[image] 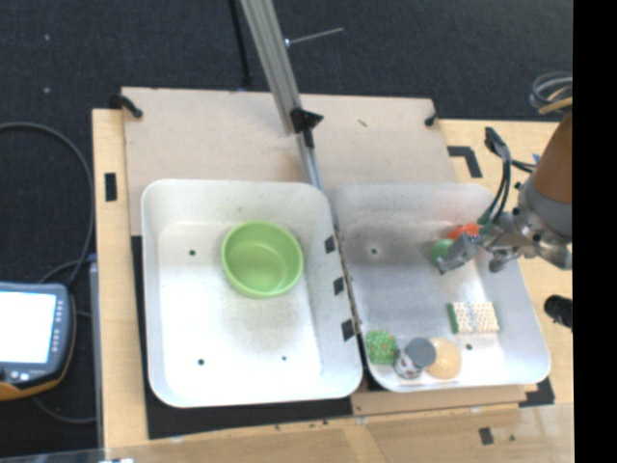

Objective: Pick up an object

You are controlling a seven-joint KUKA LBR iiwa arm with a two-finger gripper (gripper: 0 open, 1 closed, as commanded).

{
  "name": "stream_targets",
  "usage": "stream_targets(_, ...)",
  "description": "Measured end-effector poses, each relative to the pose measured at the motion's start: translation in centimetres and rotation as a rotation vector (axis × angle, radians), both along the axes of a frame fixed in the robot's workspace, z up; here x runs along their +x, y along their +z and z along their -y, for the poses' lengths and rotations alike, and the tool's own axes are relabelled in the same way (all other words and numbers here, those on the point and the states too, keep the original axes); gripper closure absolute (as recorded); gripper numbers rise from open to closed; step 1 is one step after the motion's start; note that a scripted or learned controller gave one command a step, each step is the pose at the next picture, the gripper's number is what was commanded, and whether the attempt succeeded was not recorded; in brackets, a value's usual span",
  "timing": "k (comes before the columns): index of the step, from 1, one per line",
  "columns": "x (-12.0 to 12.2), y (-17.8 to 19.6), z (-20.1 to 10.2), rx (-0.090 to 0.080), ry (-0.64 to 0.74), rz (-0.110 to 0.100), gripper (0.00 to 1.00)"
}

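Objects for picking, located relative to the right bin. Green bowl: upright, open, in the neighbouring bin to its left. Inside the right bin: green-and-orange piece toward the far right side; pale patterned block lower right; green dotted ball, grey disc and tan round object clustered along the near wall.
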State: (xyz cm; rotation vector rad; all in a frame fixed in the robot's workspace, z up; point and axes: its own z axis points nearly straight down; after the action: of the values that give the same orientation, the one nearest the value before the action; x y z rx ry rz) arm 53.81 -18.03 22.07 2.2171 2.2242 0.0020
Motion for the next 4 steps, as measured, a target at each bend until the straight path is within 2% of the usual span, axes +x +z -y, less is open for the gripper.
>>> stream_targets(1,0.0,0.0,0.0,0.000,-0.001,0.001,0.00)
stream_targets(2,0.8,-5.8,0.3,-0.001,-0.005,-0.006,0.00)
stream_targets(3,-0.3,-11.4,0.3,-0.001,-0.004,-0.007,0.00)
stream_targets(4,-0.3,-12.0,0.4,-0.002,-0.005,-0.003,0.00)
